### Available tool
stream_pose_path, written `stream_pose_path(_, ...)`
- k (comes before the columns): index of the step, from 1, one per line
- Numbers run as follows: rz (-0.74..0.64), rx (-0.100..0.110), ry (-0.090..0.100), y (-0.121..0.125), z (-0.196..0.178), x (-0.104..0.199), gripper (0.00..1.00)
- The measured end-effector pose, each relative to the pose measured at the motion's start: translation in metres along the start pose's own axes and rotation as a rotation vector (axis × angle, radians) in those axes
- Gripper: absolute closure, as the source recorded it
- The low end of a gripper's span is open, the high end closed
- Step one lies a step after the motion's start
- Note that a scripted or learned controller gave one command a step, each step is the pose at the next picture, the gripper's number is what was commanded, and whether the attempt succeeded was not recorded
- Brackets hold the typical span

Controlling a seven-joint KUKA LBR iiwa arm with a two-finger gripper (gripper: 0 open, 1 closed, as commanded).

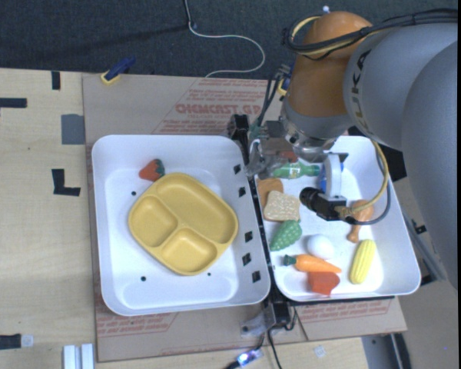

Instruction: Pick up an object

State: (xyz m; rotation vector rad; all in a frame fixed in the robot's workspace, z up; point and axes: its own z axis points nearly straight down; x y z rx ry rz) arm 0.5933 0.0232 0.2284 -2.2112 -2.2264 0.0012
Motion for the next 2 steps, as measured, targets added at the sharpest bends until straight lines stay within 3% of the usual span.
stream_pose_path(1,0.001,0.003,-0.001,-0.033,0.014,0.045,1.00)
stream_pose_path(2,0.003,-0.001,-0.002,-0.028,0.011,0.057,1.00)
